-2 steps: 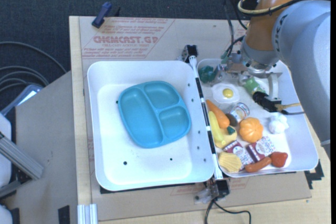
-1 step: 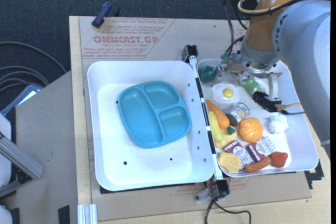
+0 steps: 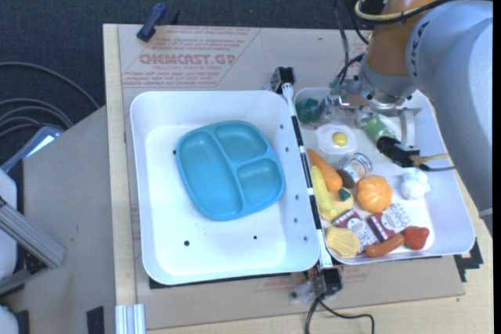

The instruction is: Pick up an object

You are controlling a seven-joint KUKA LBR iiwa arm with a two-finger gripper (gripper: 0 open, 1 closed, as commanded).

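Dark carpet surrounds the worktop; the end effector is lowered above a fried egg toy, its grip undeterminable, nothing seen lifted yet.

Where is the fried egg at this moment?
The fried egg lies in the right bin, near its far end, just above the carrot and below the gripper.

The tool was positioned over the right bin's far end; toy foods were heaped nearer, a divided plate left.
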